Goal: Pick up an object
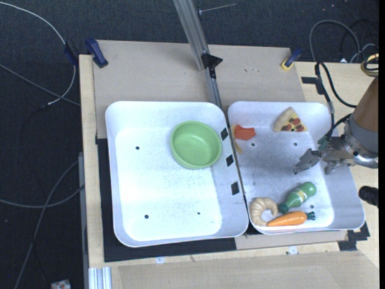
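Note:
In the right bin lie several toys. A pizza slice rests at the back, and a small orange piece lies by the left wall. At the front are a green bottle, a carrot and a croissant. My gripper hovers over the right side of this bin, just behind the green bottle. Its fingers are spread open with nothing between them. A green bowl sits in the left bin.
A slanted metal pole crosses the back of the bench down to the gap between the bins. Blue and yellow clamps sit at the bench's back corners. Cables hang at the right by the arm.

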You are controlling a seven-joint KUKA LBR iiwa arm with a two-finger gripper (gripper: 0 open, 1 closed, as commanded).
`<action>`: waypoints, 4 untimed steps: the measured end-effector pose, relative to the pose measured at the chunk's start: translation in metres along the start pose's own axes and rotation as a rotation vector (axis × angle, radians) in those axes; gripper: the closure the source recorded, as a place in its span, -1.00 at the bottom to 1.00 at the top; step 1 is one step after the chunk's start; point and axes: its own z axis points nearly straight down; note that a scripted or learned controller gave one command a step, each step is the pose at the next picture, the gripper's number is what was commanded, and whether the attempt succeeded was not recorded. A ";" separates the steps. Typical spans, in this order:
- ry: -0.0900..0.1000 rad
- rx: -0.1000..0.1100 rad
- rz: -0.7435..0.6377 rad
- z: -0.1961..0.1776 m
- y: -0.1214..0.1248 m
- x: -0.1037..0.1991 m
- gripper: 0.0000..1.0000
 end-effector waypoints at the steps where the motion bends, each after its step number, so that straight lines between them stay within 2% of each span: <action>1: 0.001 0.000 0.000 0.050 0.008 -0.002 -1.00; 2: 0.000 -0.003 0.001 0.077 0.007 -0.002 -1.00; 3: 0.001 -0.008 0.000 0.063 0.009 -0.001 1.00; 4: -0.008 -0.022 -0.001 -0.003 0.012 -0.001 1.00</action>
